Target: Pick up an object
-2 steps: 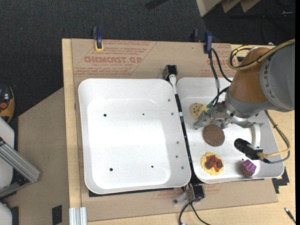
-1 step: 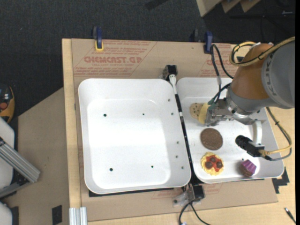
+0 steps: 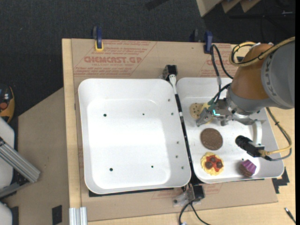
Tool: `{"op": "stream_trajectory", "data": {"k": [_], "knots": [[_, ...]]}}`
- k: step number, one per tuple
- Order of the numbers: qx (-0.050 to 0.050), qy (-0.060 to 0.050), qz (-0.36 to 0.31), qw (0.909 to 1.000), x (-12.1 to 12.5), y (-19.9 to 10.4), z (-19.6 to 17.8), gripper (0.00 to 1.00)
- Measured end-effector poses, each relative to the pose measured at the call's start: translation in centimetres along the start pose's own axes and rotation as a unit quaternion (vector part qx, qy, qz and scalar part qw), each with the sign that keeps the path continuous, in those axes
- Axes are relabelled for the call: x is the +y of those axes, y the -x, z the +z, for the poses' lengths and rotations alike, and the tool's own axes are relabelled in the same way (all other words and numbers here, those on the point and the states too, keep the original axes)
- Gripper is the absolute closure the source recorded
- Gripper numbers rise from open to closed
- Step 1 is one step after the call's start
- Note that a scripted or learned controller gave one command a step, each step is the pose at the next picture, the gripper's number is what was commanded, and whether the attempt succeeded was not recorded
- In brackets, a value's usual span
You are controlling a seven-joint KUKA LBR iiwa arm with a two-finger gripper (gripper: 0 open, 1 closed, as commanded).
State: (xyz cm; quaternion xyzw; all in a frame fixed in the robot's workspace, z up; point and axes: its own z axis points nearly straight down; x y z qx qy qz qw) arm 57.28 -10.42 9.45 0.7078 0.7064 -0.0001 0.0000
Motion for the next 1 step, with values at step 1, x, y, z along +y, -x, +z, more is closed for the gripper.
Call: {"op": "stream_trajectory", "data": {"k": [1], "knots": [[0.0, 0.003, -0.002, 1.0, 6.29, -0.74, 0.84, 0.0]]}}
